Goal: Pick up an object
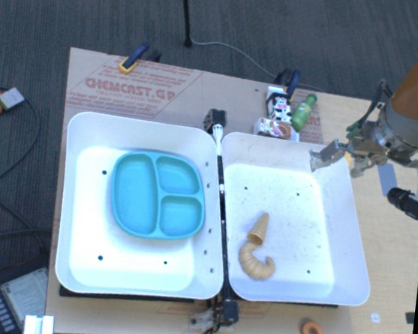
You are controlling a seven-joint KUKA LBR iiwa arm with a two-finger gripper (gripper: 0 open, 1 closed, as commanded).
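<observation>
Probably light, stiff and smooth: croissant (pixel 257 264) and cone (pixel 260 228), touching, at six o'clock in right bin (pixel 351 240). Best pinched across croissant's thick middle. Gripper (pixel 336 157) at twelve o'clock over the rim, fingers' spread impossible to tell. Blue tray (pixel 158 196) in left bin (pixel 76 199); bare counter (pixel 389 298) at three o'clock.
</observation>
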